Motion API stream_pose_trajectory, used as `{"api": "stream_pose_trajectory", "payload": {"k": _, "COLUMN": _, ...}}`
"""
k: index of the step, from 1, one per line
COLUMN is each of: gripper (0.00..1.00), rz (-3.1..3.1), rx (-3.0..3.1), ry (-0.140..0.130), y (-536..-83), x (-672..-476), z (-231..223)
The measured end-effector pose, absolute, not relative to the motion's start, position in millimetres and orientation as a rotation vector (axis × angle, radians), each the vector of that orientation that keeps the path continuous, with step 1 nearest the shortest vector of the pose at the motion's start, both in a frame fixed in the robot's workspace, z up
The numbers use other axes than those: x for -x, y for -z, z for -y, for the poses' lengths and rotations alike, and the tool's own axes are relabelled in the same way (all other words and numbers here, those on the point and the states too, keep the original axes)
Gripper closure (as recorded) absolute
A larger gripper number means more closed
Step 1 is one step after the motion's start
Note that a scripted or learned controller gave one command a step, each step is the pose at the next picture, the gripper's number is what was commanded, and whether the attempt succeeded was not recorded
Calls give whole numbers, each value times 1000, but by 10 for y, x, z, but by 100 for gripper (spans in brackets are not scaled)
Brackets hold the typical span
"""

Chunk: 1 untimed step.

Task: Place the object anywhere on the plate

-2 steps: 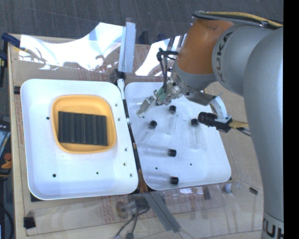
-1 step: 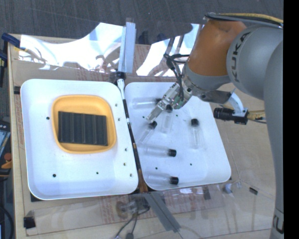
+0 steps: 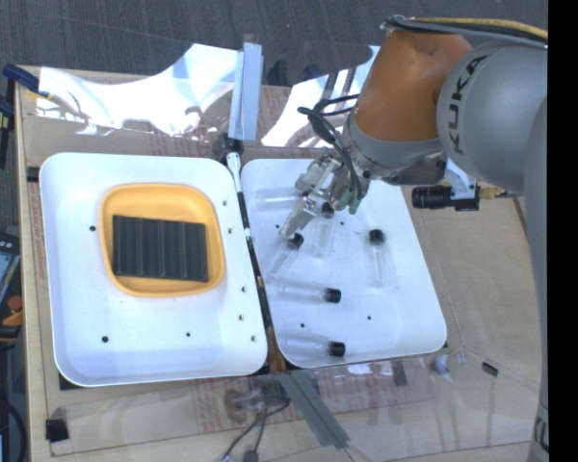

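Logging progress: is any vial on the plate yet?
No. The plate holds no vial; the vials lie in the right bin.

one camera sits high above my bench [image 3: 482, 258] and looks down at a slant. it is far enough back to see both white bins, the left bin [image 3: 67, 287] and the right bin [image 3: 414, 306]. my arm [image 3: 462, 94] comes in from the right side.

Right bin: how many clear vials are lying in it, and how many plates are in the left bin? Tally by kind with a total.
Clear vials with black caps in the right bin: 3, at and; any others too faint to tell.
Yellow plates in the left bin: 1.
Total: 4.
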<state>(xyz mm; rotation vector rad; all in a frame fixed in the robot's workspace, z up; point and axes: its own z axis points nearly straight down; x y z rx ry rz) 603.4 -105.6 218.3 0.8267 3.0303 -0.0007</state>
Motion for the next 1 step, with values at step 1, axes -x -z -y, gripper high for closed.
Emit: {"api": "stream_pose_trajectory", "payload": {"k": 1, "gripper": 0, "rz": -3117, "rx": -415, "ry": 0, "y": -2236, "x": -5842, "z": 1034}}
